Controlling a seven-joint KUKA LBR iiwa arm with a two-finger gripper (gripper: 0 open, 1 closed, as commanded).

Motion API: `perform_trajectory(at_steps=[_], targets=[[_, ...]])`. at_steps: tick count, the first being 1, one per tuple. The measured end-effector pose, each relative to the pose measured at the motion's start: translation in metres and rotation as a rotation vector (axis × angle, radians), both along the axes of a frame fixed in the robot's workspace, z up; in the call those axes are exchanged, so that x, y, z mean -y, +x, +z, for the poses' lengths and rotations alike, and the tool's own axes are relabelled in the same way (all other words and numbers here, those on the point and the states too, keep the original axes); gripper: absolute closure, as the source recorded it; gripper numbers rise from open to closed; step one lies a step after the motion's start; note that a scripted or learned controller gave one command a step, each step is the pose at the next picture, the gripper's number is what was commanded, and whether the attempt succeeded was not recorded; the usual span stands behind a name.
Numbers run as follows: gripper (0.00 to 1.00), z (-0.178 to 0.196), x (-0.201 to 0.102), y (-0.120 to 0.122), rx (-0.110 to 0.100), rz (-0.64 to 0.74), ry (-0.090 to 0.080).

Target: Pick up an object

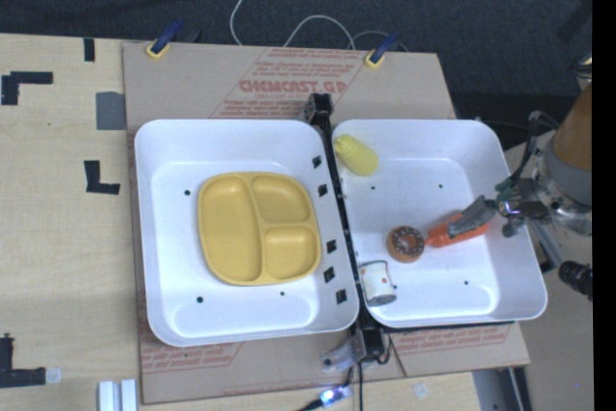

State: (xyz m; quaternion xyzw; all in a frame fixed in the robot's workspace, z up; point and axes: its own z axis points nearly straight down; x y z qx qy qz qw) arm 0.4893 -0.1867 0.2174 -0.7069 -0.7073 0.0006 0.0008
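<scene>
The right bin point(481, 298) holds a pale yellow lemon-shaped object point(356, 155) at its far left corner. A brown sprinkled doughnut point(405, 244) lies near the middle, and a white cup point(377, 283) lies on its side at the near left corner. An orange carrot-like object point(444, 234) lies just right of the doughnut. My gripper point(486, 212) reaches in over the bin's right rim, its grey tip right above the orange object's right end. Whether it touches that object is unclear.
A yellow divided plate point(258, 227) lies in the middle of the left bin point(164, 149). A black divider with clips point(332, 207) runs between the bins. Both bins rest on a cardboard sheet point(289, 82). The arm's body point(568, 178) stands past the right bin's rim.
</scene>
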Motion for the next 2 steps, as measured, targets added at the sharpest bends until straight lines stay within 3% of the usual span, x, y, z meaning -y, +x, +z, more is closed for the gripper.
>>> perform_trajectory(at_steps=[2], targets=[[0.00,-0.113,-0.017,-0.006,-0.003,0.000,0.001]])
